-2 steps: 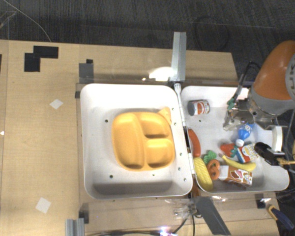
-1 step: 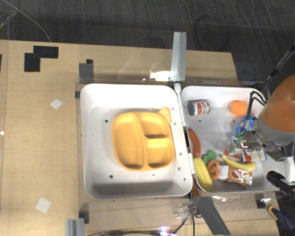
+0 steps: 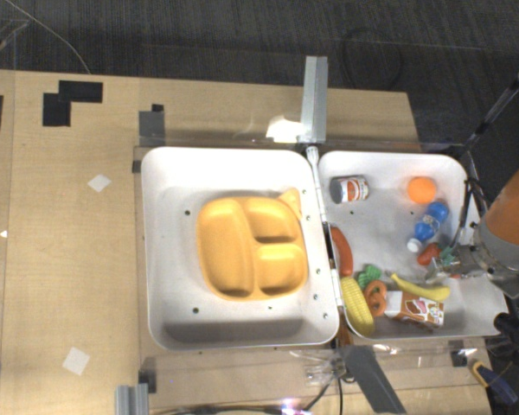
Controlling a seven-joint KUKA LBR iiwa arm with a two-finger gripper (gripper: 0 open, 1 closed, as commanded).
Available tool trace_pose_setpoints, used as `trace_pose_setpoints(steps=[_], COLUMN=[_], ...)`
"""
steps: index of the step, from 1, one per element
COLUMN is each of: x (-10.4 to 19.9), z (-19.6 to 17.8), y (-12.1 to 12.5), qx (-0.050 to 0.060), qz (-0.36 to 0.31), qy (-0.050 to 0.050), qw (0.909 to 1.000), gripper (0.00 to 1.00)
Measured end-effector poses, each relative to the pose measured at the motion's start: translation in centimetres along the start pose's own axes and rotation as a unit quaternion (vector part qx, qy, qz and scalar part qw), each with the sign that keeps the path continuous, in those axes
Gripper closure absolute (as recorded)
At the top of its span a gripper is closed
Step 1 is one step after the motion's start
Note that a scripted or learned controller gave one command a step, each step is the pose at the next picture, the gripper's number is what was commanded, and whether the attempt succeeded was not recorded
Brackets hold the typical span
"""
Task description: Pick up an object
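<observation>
My gripper [image 3: 450,264] low over right bin [image 3: 389,164], near its right wall; cannot tell its state. Toy banana [image 3: 420,288] just below-left of it. Judging light, rigid, smooth plastic; curved, may slip. Pinch across mid-body.

A wooden bench [image 3: 60,258] bears two white bins [image 3: 164,258].

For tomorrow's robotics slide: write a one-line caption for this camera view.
Arm's gripper hovers over toy food in the right bin, by a banana; a yellow tray fills the left bin.
</observation>
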State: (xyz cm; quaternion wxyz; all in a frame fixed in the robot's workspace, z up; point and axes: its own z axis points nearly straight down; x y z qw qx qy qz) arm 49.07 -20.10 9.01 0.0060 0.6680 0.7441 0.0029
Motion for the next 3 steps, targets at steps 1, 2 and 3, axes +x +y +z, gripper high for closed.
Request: trace_pose_setpoints(steps=[1, 2, 3], x=[-0.37, 0.34, 0.56], z=[0.03, 0.02, 0.1], y=[0.06, 0.19, 0.15], qx=[-0.001, -0.002, 0.0], qz=[0.064, 0.217, 0.216], qy=[0.001, -0.001, 0.002], qw=[0.998, 0.9762, 0.9764], gripper=[1.0, 1.0, 0.0])
